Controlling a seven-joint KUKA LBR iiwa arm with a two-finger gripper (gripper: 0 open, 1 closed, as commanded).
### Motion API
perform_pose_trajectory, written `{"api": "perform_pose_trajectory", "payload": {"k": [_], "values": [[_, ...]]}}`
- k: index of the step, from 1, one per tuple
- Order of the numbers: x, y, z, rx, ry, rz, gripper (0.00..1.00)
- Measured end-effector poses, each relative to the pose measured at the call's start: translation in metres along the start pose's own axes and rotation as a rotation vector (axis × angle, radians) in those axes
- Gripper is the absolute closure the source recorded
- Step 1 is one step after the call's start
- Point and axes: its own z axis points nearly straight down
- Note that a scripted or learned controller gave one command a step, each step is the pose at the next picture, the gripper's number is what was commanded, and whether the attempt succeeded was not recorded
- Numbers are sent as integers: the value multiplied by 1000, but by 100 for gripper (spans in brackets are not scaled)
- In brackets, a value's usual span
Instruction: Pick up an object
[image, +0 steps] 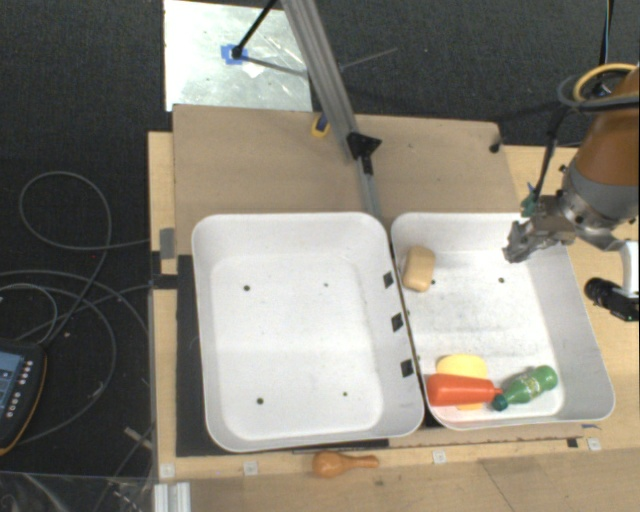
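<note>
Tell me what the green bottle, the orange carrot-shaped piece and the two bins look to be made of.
Green bottle: probably plastic, with a glossy highlight on its side. Orange carrot-shaped piece: likely moulded plastic, flat uniform colour. Left bin and right bin: seemingly thin white plastic, matte, with rounded formed rims.

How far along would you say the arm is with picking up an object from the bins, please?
Nothing looks done yet. The tan block, yellow piece, orange carrot-shaped toy and green bottle all lie in the right bin. In hand: the gripper is positioned over that bin's far right corner, apart from every item. Left: reaching an object, gripping it and lifting it.
</note>
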Motion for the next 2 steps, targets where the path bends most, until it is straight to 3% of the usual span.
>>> {"api": "perform_pose_trajectory", "payload": {"k": [2], "values": [[96, 4, -3, 1, 3, -7, 100]]}}
